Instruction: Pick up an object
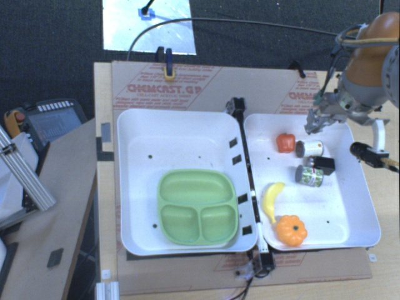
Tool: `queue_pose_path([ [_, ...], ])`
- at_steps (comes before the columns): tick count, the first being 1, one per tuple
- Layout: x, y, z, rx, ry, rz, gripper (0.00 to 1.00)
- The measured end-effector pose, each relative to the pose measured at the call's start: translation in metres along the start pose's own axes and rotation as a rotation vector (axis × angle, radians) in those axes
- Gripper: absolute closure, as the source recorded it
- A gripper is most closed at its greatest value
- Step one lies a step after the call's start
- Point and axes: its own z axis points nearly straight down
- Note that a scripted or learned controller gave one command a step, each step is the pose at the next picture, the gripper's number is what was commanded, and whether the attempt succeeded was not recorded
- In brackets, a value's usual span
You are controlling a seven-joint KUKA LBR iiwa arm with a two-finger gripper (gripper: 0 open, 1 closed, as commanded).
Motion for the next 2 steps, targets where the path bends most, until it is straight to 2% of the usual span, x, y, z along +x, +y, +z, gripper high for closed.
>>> queue_pose_path([
  [1,0.000,0.002,-0.055,0.000,0.000,-0.001,1.00],
  [2,0.047,-0.008,-0.057,0.007,0.003,-0.004,1.00],
])
